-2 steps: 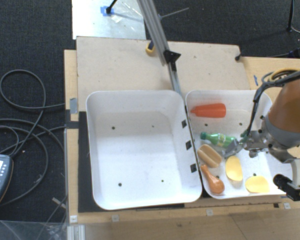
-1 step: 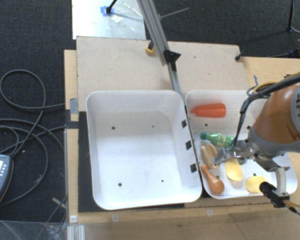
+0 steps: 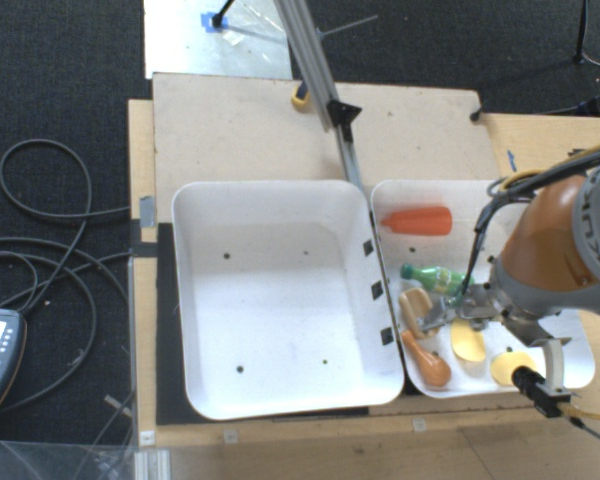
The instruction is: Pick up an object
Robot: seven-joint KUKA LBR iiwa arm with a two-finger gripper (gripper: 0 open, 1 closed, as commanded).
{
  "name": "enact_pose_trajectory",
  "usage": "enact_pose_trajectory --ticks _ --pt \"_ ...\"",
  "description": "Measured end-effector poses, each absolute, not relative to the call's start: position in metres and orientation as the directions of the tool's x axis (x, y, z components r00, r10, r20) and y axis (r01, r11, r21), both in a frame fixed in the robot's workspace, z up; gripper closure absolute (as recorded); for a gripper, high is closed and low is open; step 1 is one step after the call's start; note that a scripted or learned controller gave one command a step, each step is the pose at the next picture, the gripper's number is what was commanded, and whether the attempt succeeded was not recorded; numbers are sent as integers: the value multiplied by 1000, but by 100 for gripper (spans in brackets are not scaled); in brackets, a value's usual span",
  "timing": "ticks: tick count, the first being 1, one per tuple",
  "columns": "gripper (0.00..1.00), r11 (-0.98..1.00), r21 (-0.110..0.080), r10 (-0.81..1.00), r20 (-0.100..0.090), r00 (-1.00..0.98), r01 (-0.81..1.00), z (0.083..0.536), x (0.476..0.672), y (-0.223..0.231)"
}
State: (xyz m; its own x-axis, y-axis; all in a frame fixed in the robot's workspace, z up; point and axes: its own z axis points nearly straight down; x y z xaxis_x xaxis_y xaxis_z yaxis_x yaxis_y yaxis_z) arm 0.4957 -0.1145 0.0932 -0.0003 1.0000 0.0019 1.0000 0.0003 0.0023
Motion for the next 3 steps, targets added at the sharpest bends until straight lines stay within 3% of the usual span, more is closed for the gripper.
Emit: enact_pose_trajectory --ticks 1,3 --pt "100 1 7 1000 1 -1 1000 105 497 -115" --pt "100 6 7 1000 -1 -6 1000 208 496 -117"
